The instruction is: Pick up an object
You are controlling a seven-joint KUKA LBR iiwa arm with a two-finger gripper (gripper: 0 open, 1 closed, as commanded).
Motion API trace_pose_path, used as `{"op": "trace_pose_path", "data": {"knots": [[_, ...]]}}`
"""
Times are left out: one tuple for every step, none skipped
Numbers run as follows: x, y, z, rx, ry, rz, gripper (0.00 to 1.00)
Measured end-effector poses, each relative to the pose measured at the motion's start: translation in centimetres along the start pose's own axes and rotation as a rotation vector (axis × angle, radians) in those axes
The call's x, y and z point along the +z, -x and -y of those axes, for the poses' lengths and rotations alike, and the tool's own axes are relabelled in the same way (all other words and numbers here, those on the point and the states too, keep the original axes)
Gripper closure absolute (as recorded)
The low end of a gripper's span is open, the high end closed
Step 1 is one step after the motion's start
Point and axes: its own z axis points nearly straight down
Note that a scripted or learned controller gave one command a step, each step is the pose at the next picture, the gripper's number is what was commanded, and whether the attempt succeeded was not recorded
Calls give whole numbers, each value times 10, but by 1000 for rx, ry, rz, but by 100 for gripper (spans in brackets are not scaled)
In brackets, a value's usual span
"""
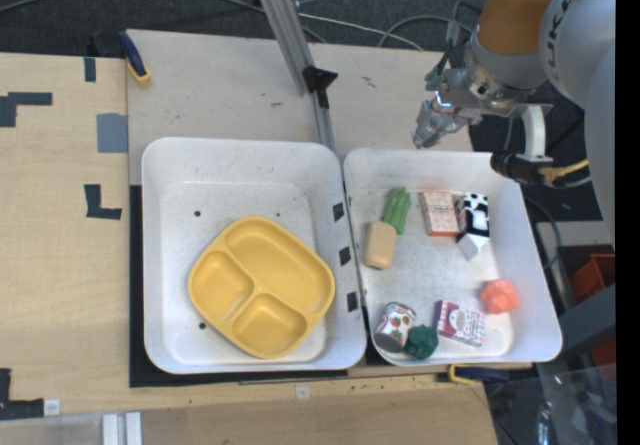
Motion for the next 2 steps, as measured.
{"op": "trace_pose_path", "data": {"knots": [[13,-55,8,0,-1,0,100],[19,-119,5,-2,0,0,100]]}}
